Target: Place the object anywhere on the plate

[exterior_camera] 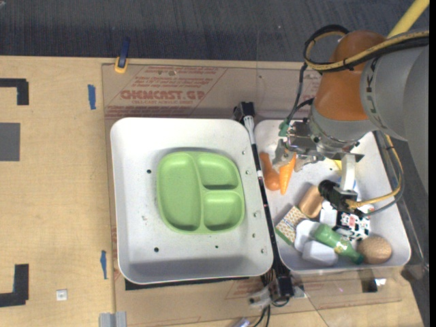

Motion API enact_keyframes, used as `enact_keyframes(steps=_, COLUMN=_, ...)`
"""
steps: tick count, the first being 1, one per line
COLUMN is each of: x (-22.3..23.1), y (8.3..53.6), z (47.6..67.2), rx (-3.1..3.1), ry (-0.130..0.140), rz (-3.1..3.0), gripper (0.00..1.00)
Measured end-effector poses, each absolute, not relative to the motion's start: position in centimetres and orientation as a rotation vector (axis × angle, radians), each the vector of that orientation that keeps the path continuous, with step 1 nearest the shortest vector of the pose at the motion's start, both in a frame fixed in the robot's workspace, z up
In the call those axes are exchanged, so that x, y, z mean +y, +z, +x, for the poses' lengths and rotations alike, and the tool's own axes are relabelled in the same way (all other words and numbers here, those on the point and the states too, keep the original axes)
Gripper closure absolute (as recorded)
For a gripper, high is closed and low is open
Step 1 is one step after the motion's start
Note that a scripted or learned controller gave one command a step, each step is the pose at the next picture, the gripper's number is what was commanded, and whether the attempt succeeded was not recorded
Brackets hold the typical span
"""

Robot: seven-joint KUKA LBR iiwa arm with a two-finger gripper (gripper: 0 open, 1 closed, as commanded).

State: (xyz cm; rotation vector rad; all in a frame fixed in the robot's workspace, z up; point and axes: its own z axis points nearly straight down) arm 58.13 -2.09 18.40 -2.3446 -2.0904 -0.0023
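A green divided plate [201, 191] lies in the middle of the left white bin [129, 148]. In the right bin [388, 182], an orange carrot-shaped toy [272, 176] rests near the left wall, with a second slim orange piece [287, 172] beside it. My gripper [293, 152] hangs directly over the upper end of the slim orange piece, at the bin's far left part. The wrist hides where the two meet.
The right bin's near half holds a brown cylinder [310, 200], a waffle-patterned piece [289, 225], a green bottle [336, 241], a black-and-white cow toy [353, 225] and a brown ball [375, 249]. A black-tipped divider bar [253, 148] runs between the bins.
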Motion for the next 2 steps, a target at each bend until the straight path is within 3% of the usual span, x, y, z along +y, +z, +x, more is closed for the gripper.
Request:
enact_keyframes(steps=1, x=4.73, y=21.79, z=60.27, rx=-2.177, ry=-0.006, rz=-2.265, gripper=1.00)
enact_keyframes(steps=2, x=4.38, y=21.63, z=60.20, rx=-2.172, ry=0.001, rz=-2.269, gripper=0.00)
